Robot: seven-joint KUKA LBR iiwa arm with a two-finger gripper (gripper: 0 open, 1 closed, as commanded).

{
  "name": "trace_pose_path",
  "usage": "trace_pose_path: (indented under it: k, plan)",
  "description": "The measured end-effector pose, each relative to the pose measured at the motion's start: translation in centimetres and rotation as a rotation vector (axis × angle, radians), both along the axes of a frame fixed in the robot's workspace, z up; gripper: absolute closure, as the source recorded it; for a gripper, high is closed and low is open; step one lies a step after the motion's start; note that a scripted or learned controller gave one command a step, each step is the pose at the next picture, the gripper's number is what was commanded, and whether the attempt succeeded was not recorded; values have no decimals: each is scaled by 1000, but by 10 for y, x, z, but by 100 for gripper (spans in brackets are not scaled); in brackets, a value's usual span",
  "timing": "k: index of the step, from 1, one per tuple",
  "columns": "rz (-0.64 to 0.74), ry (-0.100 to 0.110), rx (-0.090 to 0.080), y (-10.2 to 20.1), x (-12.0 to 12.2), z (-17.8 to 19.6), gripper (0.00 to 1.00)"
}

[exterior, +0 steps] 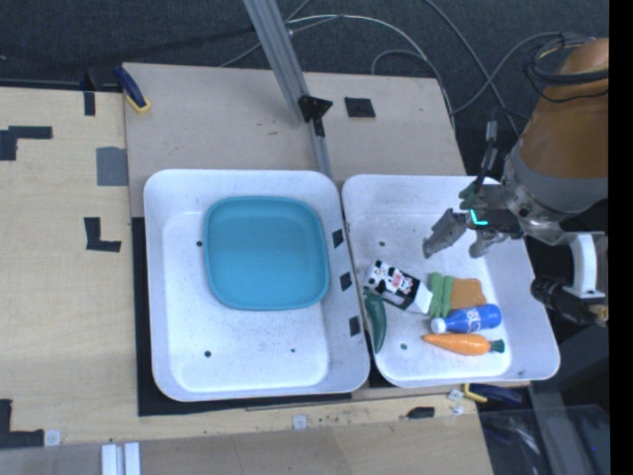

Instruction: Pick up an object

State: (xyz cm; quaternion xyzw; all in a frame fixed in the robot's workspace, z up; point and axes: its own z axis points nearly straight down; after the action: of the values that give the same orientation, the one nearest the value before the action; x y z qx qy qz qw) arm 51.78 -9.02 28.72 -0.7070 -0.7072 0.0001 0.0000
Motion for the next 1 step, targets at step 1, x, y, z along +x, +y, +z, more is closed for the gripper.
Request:
trace_pose_path:
  k: [1]
  plan:
    - [0, 0, 0, 0, 0, 0, 0]
